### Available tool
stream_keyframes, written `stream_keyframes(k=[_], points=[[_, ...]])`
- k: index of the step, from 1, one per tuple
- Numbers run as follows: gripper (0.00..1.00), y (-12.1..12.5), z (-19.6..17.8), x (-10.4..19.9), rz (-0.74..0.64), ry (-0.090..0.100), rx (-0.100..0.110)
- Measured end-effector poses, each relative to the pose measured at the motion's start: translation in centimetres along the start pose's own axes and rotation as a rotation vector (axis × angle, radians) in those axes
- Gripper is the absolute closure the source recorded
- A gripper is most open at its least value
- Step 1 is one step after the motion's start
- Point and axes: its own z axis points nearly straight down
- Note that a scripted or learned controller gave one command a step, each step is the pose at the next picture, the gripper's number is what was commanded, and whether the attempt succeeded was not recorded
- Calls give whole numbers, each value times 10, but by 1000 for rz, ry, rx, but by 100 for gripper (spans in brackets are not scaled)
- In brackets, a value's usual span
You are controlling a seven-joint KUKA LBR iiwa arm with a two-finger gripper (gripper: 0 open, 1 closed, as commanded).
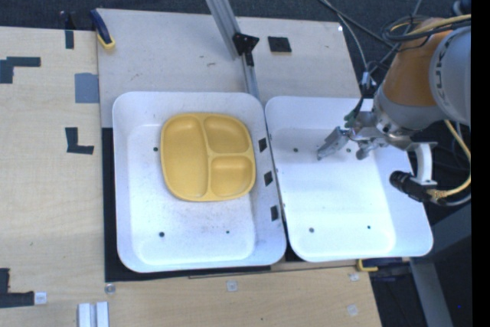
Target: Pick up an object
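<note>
A yellow plate [207, 156] with three compartments lies flat in the left white bin [138, 241], toward its upper middle. My gripper [342, 150] hangs over the upper part of the right white bin [344, 241], well to the right of the plate. Its two grey fingers [329, 144] are spread apart, so it is open, and nothing shows between them. The grey arm with its orange band [409, 76] comes in from the right edge.
A slanted metal bar [218, 0] runs down from the top to a black clamp [245, 44] just above the gap between the bins. Cables [429, 191] hang beside the arm at the right. A yellow-and-blue clip [102, 30] sits at the bench's upper left.
</note>
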Motion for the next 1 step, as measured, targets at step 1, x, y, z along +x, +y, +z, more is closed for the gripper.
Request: stream_keyframes(k=[1], points=[[0,-4,60,8,-1,-1,-4]])
